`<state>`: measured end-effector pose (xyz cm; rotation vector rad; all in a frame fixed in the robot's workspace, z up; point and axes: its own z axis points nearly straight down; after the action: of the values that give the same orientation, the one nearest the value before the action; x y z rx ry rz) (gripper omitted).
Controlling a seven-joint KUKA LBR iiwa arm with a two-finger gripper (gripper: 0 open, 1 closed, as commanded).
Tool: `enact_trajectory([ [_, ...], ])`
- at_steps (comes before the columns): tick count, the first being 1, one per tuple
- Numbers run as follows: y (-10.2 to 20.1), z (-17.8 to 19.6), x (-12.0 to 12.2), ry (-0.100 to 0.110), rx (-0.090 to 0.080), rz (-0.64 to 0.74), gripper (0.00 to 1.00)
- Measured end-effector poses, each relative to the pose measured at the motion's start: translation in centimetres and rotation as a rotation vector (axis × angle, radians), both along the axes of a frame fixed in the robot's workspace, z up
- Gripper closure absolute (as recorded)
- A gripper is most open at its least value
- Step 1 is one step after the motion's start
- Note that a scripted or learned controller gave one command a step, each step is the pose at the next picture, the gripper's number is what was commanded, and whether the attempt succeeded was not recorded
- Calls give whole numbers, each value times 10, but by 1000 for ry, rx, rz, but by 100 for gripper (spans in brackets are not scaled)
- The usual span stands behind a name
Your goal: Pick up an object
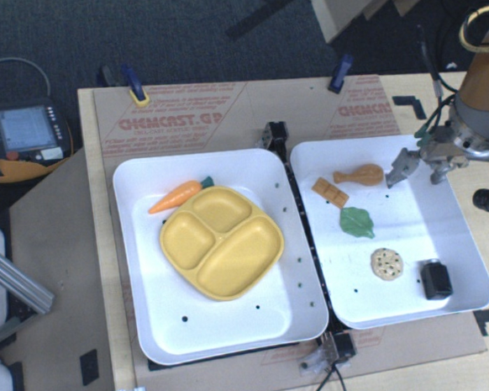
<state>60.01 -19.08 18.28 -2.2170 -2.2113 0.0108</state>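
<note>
Reaching in from the right edge of the frame, the arm (479, 88) carries its gripper (419, 166) above the upper right part of the right bin (463, 241). Its two fingers (402, 168) are spread apart, one toward the left and one toward the right, with nothing between them. The left fingertip sits just beside the drumstick (359, 175), which lies near the top of the right bin, its thick end pointing toward the gripper.

Below and left of the drumstick lies a small brown waffle piece (330, 192), tilted. A green leaf (357, 222) rests near the middle of that bin, a round cookie (387, 263) lies lower down, and a black block (436, 280) sits toward the lower right corner.

The left bin (152, 307) holds a yellow divided plate (221, 241) with three compartments, turned at a slant near the bin's centre. An orange carrot (175, 196) with a green top lies along the plate's upper left rim, touching or nearly touching it.

Both bins rest side by side on a brown board (221, 108) printed with red lettering. A handheld controller (21, 136) sits at the upper left of the frame.
</note>
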Motion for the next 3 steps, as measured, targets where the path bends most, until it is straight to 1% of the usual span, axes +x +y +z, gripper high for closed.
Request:
enact_trajectory([
  [1, 0, 7, 3, -13, -3, 3, 0],
  [2, -3, -38, 7, -6, -1, 2, 0],
  [3, -3, -92, 6, -5, 0, 2, 0],
])
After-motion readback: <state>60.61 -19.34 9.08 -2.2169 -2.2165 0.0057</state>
